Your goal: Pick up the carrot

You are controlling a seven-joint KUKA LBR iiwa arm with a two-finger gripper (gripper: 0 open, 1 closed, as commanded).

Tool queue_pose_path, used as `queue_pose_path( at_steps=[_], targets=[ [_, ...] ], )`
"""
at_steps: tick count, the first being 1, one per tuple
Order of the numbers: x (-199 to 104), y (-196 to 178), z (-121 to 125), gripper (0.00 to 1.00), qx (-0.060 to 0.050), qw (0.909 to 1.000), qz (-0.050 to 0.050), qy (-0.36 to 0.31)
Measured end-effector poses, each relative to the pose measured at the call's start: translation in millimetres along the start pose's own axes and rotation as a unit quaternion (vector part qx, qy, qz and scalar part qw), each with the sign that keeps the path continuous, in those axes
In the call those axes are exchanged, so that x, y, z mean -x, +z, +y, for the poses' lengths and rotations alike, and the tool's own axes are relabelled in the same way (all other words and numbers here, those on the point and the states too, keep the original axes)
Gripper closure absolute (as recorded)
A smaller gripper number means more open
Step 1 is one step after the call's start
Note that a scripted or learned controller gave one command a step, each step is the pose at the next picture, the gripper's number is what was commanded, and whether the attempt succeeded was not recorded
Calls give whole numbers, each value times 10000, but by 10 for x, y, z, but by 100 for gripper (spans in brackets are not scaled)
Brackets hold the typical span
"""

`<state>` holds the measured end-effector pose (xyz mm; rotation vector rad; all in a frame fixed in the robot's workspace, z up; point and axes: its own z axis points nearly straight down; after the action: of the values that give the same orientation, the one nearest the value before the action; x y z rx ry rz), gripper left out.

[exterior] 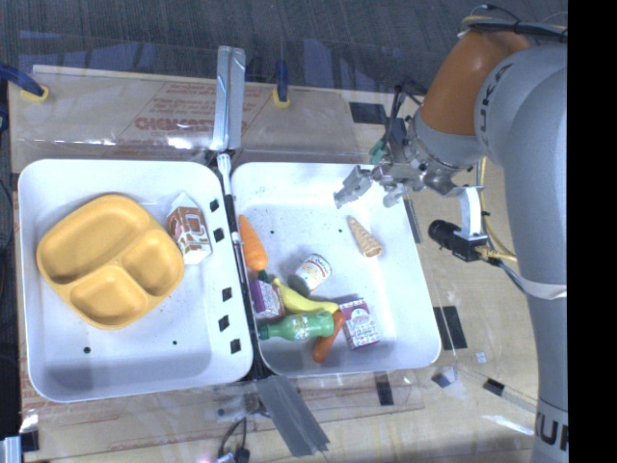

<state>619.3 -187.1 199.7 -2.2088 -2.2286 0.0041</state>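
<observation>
The carrot (253,243), orange with a green tip at its lower end, lies against the left wall of the right bin (416,287), pointing up the view. My gripper (370,195) hangs over the bin's upper right part, well to the right of the carrot and above it in the view. It is open, and nothing is between its fingers (346,193). A tan cone (364,236) lies just below the gripper.
Below the carrot lie a small can (312,271), a banana (304,300), a green bottle (294,328), a red carton (359,323), a purple item (267,297) and a small orange piece (326,342). The left bin (116,355) holds a yellow divided plate (111,258) and a brown carton (189,231).
</observation>
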Motion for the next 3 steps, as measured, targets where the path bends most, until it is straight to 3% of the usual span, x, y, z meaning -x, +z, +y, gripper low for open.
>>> queue_pose_path(
  at_steps=[1,2,3],
  targets=[
    [-340,1092,-504,0,-2,9991,1,433],
    [-337,1089,-1392,0,12,9905,5,1377],
    [-493,984,-988,0,6,9743,3,2253]
  ],
)
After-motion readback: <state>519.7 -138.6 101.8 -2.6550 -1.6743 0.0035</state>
